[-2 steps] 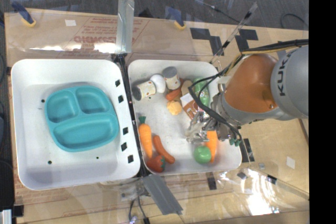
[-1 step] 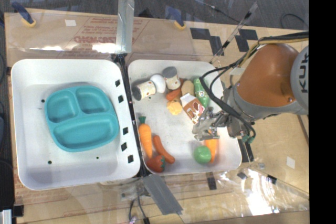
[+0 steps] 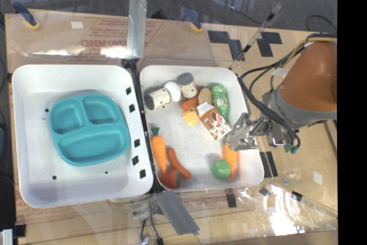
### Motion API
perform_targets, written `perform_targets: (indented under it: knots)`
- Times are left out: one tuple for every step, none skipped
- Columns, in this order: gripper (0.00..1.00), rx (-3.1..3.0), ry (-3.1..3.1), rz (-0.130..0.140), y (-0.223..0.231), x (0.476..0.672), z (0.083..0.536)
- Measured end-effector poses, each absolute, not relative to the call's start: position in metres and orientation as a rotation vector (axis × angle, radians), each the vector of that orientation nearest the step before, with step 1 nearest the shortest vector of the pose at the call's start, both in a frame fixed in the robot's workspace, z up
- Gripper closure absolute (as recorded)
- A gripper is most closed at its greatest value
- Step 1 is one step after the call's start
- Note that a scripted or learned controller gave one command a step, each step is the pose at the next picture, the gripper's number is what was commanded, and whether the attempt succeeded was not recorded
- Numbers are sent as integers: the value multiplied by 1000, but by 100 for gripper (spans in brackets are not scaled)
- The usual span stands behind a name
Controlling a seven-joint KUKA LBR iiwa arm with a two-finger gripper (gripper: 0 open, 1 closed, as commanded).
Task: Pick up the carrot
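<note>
Hovering metal claw [image 3: 241, 136] above tapered orange carrot [image 3: 230, 156].

A cardboard-covered bench [image 3: 189, 40] bears two white bins [image 3: 26, 83] side by side.

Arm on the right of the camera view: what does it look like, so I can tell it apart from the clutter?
The arm has a broad orange band over a grey ring. Black cables loop around it. The gripper is a small silvery metal assembly with dark parts, seen at the right bin's edge.
</note>
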State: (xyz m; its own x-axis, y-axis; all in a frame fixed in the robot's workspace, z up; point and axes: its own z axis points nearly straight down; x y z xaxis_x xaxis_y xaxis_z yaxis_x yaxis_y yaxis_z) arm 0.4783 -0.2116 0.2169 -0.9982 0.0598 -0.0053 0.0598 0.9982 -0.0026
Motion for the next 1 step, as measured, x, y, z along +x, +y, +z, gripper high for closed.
perform_targets:
  knots:
    - [100,-299,3123,-4,-210,479,240]
